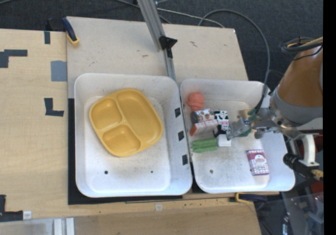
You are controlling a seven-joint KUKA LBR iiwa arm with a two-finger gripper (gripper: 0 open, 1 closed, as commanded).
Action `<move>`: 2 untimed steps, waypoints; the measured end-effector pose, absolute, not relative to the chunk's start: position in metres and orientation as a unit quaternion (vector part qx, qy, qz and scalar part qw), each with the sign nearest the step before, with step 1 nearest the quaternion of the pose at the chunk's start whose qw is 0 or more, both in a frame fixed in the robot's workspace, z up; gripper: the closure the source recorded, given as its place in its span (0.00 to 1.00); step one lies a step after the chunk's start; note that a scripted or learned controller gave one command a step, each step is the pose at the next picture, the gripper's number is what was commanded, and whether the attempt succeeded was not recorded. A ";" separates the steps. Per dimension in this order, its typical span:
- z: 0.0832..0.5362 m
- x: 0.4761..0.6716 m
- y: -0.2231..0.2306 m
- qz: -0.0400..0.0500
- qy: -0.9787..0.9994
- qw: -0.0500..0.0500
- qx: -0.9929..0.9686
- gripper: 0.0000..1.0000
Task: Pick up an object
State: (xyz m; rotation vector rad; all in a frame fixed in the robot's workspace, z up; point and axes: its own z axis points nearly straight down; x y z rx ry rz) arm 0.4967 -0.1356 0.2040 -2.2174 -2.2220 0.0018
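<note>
The right bin (239, 88) holds several small items. A red-orange rounded piece (196, 100) lies near its back left corner. In front of it are a brown-and-white carton (203, 119) and a black-and-white spotted carton (221, 119). A green pod-shaped item (205, 145) lies nearer the front, with a small white block (224, 141) at its right end. A pink packet (257, 162) rests at the front right. My gripper (240, 128) hangs low over the middle of this bin, just right of the spotted carton and the white block. Nothing can be made out in its grasp.
The left bin (84, 139) carries a yellow divided plate (126, 121). A grey metal post (149, 8) slants in from the top to the divider between the bins. The orange-banded arm (302, 79) fills the right side above the bin's edge.
</note>
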 end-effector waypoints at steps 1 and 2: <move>0.204 0.497 -0.136 0.001 -0.708 0.001 -0.706 0.00; 0.143 0.502 -0.134 0.002 -0.708 0.003 -0.707 0.00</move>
